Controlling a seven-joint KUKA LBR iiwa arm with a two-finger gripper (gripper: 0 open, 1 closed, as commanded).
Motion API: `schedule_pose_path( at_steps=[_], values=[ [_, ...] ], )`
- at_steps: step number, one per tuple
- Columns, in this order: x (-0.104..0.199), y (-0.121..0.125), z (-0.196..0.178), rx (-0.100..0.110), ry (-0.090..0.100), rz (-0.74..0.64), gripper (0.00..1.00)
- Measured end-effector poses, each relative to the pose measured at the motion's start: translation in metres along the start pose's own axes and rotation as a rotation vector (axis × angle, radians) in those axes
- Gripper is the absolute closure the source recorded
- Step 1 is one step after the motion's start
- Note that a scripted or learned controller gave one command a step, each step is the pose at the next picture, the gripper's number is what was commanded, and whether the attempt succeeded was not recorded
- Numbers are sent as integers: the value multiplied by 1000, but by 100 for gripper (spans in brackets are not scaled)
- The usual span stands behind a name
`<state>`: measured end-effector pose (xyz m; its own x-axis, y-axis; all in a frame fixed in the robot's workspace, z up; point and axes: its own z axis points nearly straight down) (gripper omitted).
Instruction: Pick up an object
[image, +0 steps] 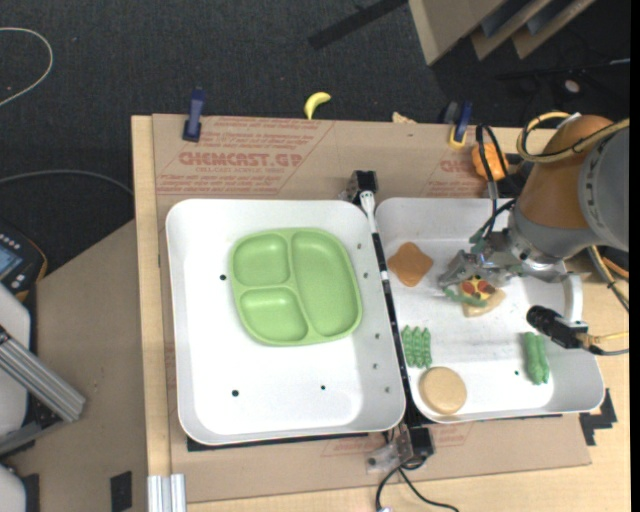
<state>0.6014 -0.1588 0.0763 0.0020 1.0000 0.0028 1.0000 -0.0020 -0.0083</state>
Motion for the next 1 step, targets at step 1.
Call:
schedule_pose_path(
  at_steps=[1],
  values=[
    [-64,20,-29,-8,6,0,0]
  ],
)
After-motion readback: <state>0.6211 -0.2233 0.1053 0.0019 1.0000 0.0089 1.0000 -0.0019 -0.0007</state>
